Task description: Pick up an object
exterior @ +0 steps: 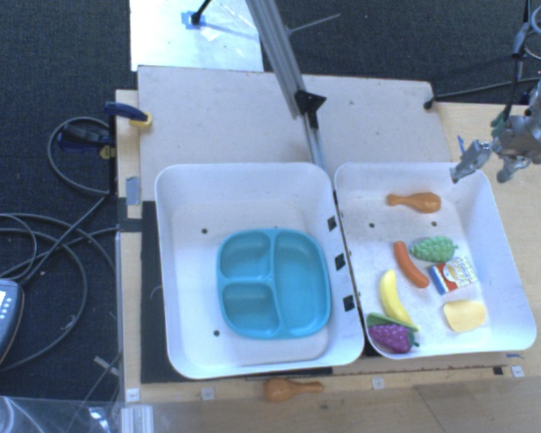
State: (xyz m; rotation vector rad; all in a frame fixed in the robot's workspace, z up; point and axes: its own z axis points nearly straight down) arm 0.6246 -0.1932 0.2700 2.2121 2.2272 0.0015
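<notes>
The right bin (pixel 500 233) holds several toy foods: a brown drumstick (pixel 416 202), a sausage (pixel 410 264), green grapes (pixel 434 248), a small carton (pixel 453 274), a banana (pixel 394 298), purple grapes (pixel 390 336) and a yellow cheese wedge (pixel 465 315). My gripper (pixel 488 162) hangs at the right edge of the view, above the far right corner of that bin, with its fingers spread open and nothing between them. It is apart from every toy; the drumstick lies nearest, to its lower left.
The left bin (pixel 180 269) carries a blue divided plate (pixel 274 283). Another drumstick (pixel 290 389) lies on the bench in front of the bins. A slanted metal pole (pixel 284 57) crosses the board behind them. Cables and a clamp (pixel 126 113) sit at the left.
</notes>
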